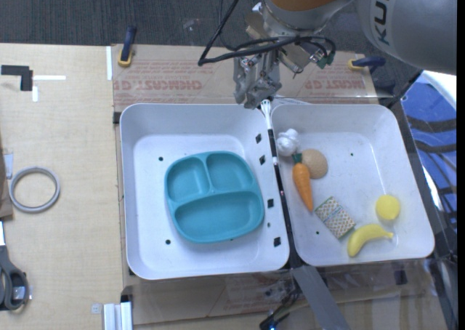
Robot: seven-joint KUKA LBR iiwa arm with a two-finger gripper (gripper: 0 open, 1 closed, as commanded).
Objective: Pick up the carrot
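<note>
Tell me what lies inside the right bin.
The right bin holds a carrot, garlic, a tan egg-like thing, a patterned block, lemon and banana.

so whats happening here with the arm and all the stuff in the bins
A KUKA arm is after the carrot, which lies untouched in the right bin beside a tan egg-shaped item, a white garlic-like piece, a sponge, a lemon and a banana. Its claw hangs above the bins' far edge. The left bin holds a blue divided plate.
</note>
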